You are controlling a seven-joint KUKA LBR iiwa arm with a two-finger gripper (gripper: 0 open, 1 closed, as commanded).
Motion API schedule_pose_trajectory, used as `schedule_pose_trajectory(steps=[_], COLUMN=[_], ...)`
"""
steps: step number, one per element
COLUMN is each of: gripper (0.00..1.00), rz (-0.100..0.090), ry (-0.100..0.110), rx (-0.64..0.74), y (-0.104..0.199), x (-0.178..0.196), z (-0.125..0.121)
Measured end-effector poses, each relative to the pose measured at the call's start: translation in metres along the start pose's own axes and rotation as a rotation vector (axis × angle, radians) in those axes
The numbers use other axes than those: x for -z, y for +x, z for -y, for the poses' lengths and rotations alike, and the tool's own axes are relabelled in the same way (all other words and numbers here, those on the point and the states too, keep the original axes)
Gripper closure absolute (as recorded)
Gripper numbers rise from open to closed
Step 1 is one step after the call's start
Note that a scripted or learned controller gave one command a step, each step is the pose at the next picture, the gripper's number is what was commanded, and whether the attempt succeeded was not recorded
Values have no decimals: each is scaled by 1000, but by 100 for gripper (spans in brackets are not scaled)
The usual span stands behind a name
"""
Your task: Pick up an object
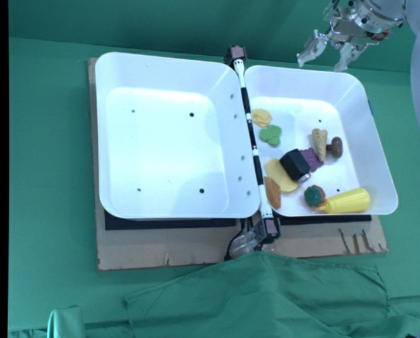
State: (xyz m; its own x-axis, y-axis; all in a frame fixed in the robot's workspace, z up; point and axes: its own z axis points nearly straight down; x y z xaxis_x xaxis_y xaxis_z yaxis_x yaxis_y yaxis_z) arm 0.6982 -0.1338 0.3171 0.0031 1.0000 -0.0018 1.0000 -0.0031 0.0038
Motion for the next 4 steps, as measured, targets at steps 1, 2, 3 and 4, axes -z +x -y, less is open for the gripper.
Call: schedule_pose_trajectory(steps=[1, 2, 3, 4], gripper=[100, 100, 100, 100], rz=[4, 1, 1, 0], ry=[-7, 8, -8, -5], rx=[-2, -5, -1, 6], y=[-1, -44, -24, 23], x=[15, -72, 13, 10], z=[-1, 37, 98, 21])
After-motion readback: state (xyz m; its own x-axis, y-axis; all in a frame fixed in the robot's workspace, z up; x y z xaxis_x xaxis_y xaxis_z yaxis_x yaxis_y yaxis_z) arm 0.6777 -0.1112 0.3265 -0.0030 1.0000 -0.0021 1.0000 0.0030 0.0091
